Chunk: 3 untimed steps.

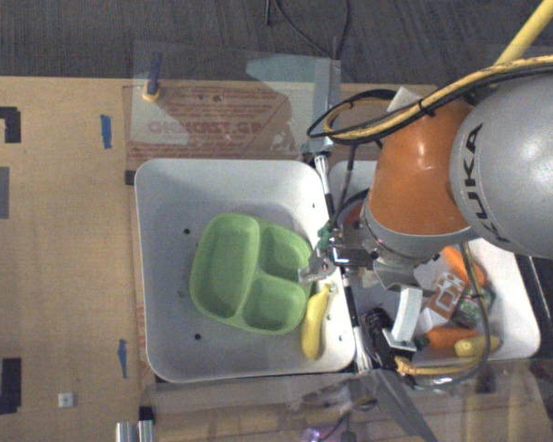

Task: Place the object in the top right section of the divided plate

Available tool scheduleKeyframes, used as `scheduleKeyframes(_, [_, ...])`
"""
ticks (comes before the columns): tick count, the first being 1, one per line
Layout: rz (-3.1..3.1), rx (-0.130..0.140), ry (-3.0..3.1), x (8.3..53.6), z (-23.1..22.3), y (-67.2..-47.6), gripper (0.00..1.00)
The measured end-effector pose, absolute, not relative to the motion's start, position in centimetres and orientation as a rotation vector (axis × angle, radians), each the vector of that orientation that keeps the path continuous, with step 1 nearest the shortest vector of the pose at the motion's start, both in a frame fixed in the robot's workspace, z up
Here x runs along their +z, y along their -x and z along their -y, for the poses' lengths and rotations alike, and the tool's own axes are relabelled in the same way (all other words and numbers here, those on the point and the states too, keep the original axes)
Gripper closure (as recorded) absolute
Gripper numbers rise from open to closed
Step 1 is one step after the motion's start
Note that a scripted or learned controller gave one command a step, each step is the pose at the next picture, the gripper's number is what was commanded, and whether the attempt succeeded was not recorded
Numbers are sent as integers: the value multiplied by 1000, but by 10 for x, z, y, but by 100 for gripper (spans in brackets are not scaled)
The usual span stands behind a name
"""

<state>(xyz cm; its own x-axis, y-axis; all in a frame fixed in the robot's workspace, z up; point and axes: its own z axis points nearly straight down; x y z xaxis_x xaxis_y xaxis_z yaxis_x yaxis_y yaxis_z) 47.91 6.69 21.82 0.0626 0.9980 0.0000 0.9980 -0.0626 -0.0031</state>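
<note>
A green divided plate [249, 273] with three sections lies in the left bin [166, 191]. A yellow banana [314, 322] sits just off the plate's lower right rim, close to the bin's right wall. My gripper [317, 265] hovers over the plate's right edge, directly above the banana's upper tip. The grey and orange arm covers the wrist behind it. Whether the banana's tip is between the jaws cannot be made out.
The right bin [527, 331] holds an orange carrot-like piece [450, 340], another orange piece [463, 261], a small patterned box [448, 295] and a yellow item [480, 343]. The arm overhangs much of that bin. A clear plastic sheet [212, 122] lies behind the left bin.
</note>
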Motion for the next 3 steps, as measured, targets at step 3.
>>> scheduleKeyframes(3, [2149,3,2288,218,-67,-479,0])
